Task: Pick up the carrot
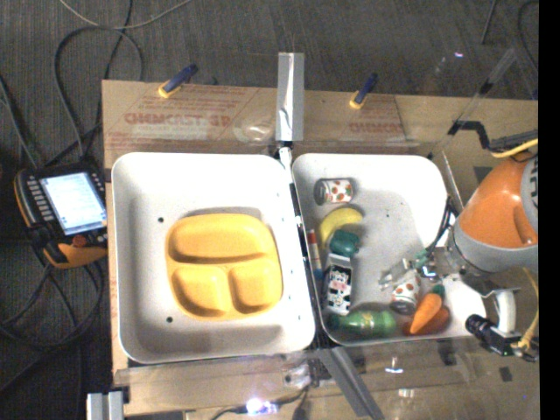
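Observation:
The carrot (428,314), orange with a pointed end, lies in the front right corner of the right bin (394,182). My gripper (408,274) hangs just above and to the left of it, over a small round can (403,297) that touches the carrot's left side. Behind the gripper, the arm's orange band (499,213) covers the bin's right wall. Nothing shows the carrot lifted; it rests on the bin floor.
Also in the right bin are a can on its side (335,191), a yellow fruit (339,220), a green-topped item (344,242), a small carton (339,289) and a green bottle (365,323). In the left bin (140,234) sits a yellow divided tray (226,263).

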Tool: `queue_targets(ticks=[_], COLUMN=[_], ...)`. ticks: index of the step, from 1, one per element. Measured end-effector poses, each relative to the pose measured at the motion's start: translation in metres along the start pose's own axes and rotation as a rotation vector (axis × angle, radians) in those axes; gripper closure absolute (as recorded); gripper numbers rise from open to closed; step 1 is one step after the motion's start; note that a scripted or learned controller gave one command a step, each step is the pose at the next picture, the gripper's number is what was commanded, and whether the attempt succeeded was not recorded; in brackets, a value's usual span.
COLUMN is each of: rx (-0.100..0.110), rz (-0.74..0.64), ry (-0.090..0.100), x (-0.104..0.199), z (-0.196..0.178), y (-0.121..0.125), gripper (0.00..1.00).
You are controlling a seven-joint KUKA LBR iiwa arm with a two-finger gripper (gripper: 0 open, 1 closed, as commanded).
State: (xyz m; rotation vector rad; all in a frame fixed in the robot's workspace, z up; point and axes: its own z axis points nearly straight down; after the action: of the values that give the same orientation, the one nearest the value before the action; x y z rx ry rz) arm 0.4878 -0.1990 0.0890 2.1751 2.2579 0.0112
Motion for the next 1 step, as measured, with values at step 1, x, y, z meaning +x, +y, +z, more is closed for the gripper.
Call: queue_targets(ticks=[1], rx=[0.011], rz=[-0.074], ry=[-0.002], x=[0.026], z=[-0.0899], y=[0.0691], gripper=[0.0])
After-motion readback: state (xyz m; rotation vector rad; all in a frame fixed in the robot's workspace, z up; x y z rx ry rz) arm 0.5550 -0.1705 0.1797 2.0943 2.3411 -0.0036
